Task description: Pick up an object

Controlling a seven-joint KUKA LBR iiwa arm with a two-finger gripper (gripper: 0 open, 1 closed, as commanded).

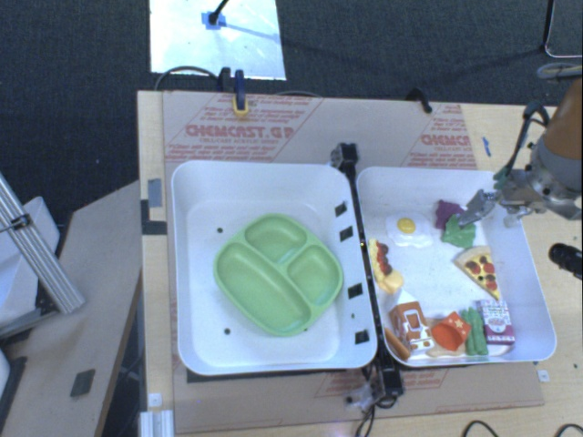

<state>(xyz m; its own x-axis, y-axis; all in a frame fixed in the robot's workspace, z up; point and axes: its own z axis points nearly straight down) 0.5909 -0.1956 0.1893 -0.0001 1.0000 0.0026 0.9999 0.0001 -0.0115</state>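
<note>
A: where's the gripper (474,213)?

B: over the right bin (537,285), near its far right corner; arm (557,153) comes in across the bin's right edge; fingers point down and left toward the bin floor.

A: nearest object?

B: green toy (458,234), right at the fingertips, just below them in the view; purple piece (445,212) sits just left of the tips, touching the green one; can't tell if the tips actually contact either.

A: fingers apart or together?

B: can't tell; the tip is a small grey blur at this resolution; nothing visibly clamped between the fingers.

A: rest of the right bin?

B: fried egg toy (407,229) near the far left corner, apart from the gripper; pizza slice (480,269) mid-bin toward the right edge, below the green toy; banana-ish yellow and red piece (383,269) along the left edge; cluster along the near edge: orange and white carton (411,326), orange piece (448,333), green item (475,328), small red and white packet (496,322); they sit packed side by side, some touching.

A: left bin?

B: left bin (196,208) holds a green divided plate (278,273), three compartments, roughly centred; well apart from the gripper.
</note>
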